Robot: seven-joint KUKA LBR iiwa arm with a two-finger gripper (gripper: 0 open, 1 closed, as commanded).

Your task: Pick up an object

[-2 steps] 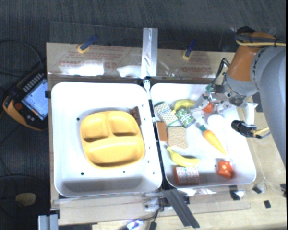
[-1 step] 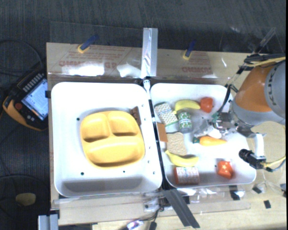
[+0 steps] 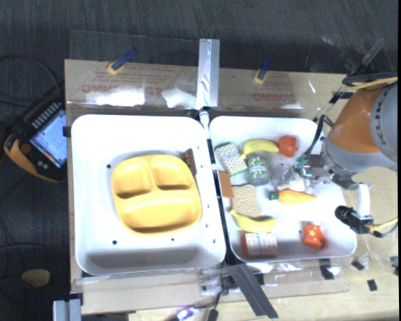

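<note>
The right bin (image 3: 334, 199) holds several toy foods. A yellow banana (image 3: 260, 146) and a red tomato (image 3: 288, 145) lie at its far side. A green can (image 3: 257, 168) and a checkered packet (image 3: 228, 158) sit beside them. Mid-bin are a tan bread slice (image 3: 246, 200) and an orange carrot (image 3: 295, 196). Near the front lie a second banana (image 3: 254, 223), a red-labelled can (image 3: 260, 245) and a red pepper (image 3: 312, 236). My gripper (image 3: 299, 173) hangs low over the bin's right half, just above the carrot and right of the green can.
The left bin (image 3: 93, 246) holds a yellow divided tray (image 3: 157, 191), with a small brown piece (image 3: 188, 158) at its far right corner. The grey and orange arm (image 3: 364, 129) covers the right bin's right rim. A handheld pendant (image 3: 43, 142) lies left of the bench.
</note>
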